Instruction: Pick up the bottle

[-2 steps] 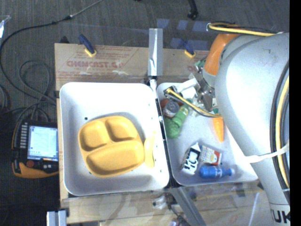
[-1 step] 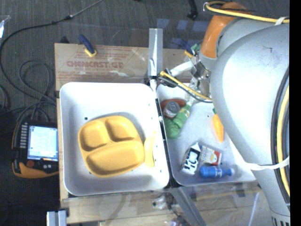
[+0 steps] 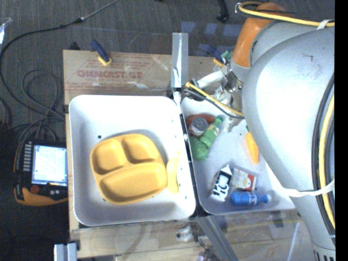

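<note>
Two bins (image 3: 76, 145) side by side: yellow tray (image 3: 129, 167) in left, green bottle (image 3: 206, 139) in right beside can (image 3: 198, 125). Gripper (image 3: 228, 94) just above bottle; jaw state hidden, cannot tell.

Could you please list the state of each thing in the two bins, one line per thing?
yellow tray: lying flat, right way up, in the left bin.
green bottle: on its side in the right bin, beside the can.
can: upright, at the far end.
blue bottle: on its side, near edge.
carton: lying flat beside the blue bottle.
gripper: above the bin's far end.
</note>
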Tool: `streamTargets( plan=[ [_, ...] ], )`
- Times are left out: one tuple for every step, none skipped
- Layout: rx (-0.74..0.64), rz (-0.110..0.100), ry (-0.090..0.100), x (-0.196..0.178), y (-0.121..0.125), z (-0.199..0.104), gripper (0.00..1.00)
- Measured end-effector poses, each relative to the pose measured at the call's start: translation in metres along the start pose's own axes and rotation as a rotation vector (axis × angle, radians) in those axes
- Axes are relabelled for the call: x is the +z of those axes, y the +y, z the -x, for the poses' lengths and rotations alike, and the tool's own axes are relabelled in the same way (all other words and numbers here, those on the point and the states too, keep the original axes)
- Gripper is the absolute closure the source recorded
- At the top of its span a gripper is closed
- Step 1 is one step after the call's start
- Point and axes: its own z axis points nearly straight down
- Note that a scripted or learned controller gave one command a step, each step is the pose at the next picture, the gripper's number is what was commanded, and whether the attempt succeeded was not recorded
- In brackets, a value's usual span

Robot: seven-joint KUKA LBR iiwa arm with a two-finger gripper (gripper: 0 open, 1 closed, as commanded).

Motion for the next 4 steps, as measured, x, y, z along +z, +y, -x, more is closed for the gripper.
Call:
streamTargets(
  plan=[
    [0.001,0.000,0.000,-0.004,-0.010,-0.013,0.00],
    [-0.001,0.000,0.000,0.000,-0.052,-0.021,0.00],
    [-0.137,0.006,-0.001,-0.060,-0.045,-0.018,0.00],
    [-0.001,0.000,0.000,-0.094,-0.009,-0.009,0.00]
  ],
)
